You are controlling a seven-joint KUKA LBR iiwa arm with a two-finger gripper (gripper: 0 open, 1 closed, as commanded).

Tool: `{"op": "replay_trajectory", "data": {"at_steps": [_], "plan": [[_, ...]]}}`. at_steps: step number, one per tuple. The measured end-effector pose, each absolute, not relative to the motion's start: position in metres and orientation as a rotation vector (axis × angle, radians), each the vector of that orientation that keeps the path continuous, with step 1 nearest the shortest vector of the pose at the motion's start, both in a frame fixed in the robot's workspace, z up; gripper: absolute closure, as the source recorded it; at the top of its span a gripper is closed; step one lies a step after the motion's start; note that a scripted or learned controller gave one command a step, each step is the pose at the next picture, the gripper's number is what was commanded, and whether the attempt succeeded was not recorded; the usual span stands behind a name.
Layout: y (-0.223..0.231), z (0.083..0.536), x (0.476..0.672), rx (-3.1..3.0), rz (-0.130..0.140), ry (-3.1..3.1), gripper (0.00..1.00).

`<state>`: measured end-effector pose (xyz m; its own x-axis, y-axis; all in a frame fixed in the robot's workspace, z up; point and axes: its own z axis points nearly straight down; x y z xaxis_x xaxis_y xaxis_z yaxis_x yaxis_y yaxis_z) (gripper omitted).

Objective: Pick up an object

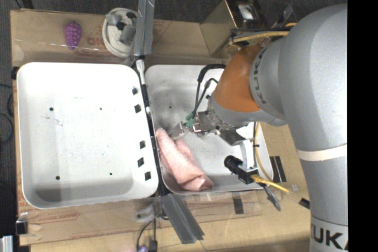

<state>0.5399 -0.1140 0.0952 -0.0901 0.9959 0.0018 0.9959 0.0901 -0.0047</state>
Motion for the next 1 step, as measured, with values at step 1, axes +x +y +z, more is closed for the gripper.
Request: {"op": "replay_trajectory", "data": {"at_steps": [1], "plan": [[-0.0795, 0.1920, 0.5245, -2.171, 0.001, -2.268, 0.00]]}}
